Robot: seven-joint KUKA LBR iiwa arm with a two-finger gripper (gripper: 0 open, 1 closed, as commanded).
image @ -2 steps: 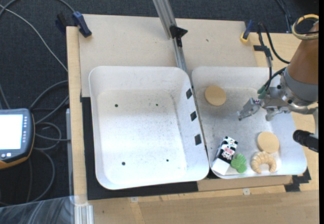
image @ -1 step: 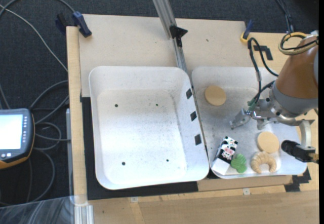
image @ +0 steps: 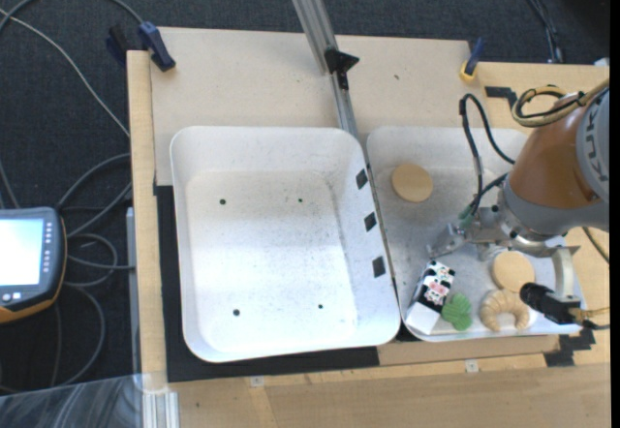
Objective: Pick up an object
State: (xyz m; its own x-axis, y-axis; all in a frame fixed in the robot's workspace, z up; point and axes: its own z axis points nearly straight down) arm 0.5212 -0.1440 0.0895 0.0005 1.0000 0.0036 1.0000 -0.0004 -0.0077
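The right bin [image: 387, 150] holds several small items. A round tan disc [image: 413, 182] lies near its back. A black-and-white patterned box [image: 436, 287] lies by the front left corner, with a green lump [image: 456, 312] beside it. A croissant-shaped piece [image: 506, 311] and a pale round bun [image: 511, 270] rest at the front right. My gripper [image: 457, 234] hangs low over the middle of this bin, below the grey and orange wrist [image: 552, 179]. It sits just above and right of the patterned box, and I see nothing between its tips.
The left bin [image: 266, 242] lies beside the right one, parted from it by a wall with black marks. A metal pole [image: 308, 5] slants in from the back. Cables [image: 480, 140] loop by the wrist. A blue clamp [image: 155, 44] grips the bench's back left.
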